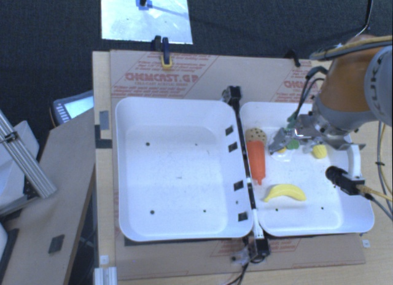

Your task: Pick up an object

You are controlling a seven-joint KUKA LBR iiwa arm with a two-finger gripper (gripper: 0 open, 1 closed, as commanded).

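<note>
In the right bin (353,219) an orange carrot (256,160) lies along the left wall, with a round tan perforated piece (256,134) at its far end. A yellow banana (284,193) rests near the bin's middle front. A small yellow object (319,151) sits toward the back right. My gripper (280,142) hangs low over the bin's back middle, just right of the carrot's top. A small green object (293,144) shows right beside the gripper's tip, partly hidden by it.
The left bin (132,216) stands beside the right one, with a black clip divider (239,155) between them. A black cable fitting (342,181) hangs from the arm over the right bin's right side. The orange-banded wrist (350,87) looms over the back right.
</note>
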